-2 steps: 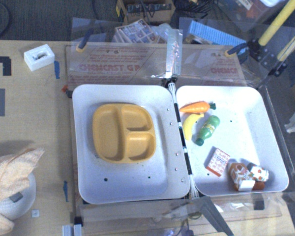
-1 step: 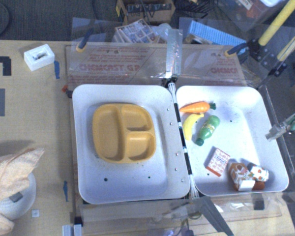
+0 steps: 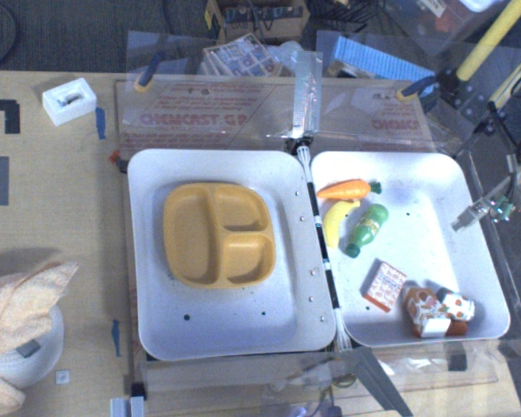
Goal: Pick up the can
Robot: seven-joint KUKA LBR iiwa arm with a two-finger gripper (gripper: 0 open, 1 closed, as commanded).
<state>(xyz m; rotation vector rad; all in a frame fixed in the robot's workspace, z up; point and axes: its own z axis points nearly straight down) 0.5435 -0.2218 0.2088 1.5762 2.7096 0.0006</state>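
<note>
white right-hand bin (image 3: 434, 176) is seen holding the can (image 3: 434, 313), lying at its near right corner. the gripper (image 3: 482, 211) is placed at the right rim, farther back; its opening cannot be told.

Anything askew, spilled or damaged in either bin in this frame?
Nothing spilled or visibly damaged. The yellow tray sits flat in the left bin. In the right bin, the carrot, banana, green bottle, small box and can all lie on their sides, loosely scattered.
</note>
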